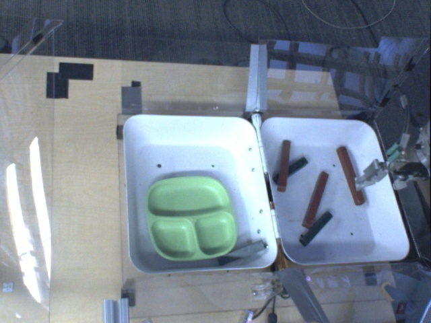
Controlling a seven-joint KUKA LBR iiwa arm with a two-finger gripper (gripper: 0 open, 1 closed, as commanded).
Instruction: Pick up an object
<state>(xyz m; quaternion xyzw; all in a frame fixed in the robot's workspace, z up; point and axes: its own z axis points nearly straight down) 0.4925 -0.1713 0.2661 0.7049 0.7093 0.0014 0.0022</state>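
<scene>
Brown stick (350,175) lies flat in right bin (337,251) near its right wall, gripper (374,172) just beside it with nothing visibly held, opening indeterminate; approach step, next move needs alignment over stick, then descent.

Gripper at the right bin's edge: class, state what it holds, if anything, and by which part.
It cannot be told. The gripper sits at the right bin's right edge, beside the rightmost brown stick, but no object shows between its fingers at this resolution.
</scene>
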